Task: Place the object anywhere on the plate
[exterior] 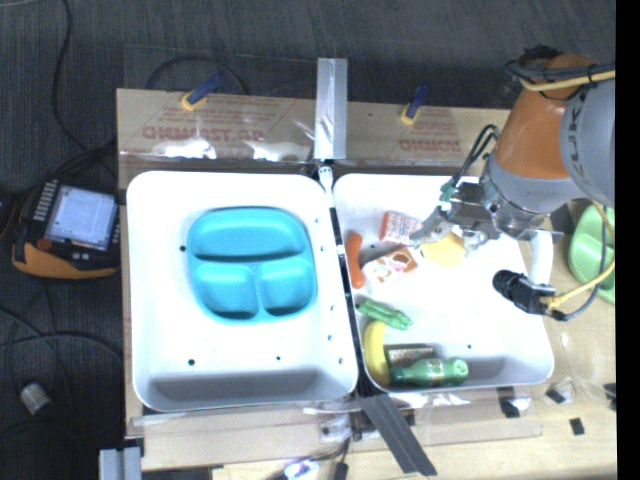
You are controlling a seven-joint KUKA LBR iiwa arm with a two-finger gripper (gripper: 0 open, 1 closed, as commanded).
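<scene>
In the right bin [520, 353], a pale yellow object [447, 251] lies just beneath the gripper [452, 226], at its lower edge; whether it sits between the fingers cannot be told, nor whether they are parted or closed. Around it lie a red-and-white packet [398, 226], a carrot [354, 259], a banana [373, 351] and a green bottle [430, 372]. The blue plate [250, 263], with 3 compartments, rests in the left bin [160, 368], well apart to the left, so the carry must cross the divider between the 2 bins.
</scene>
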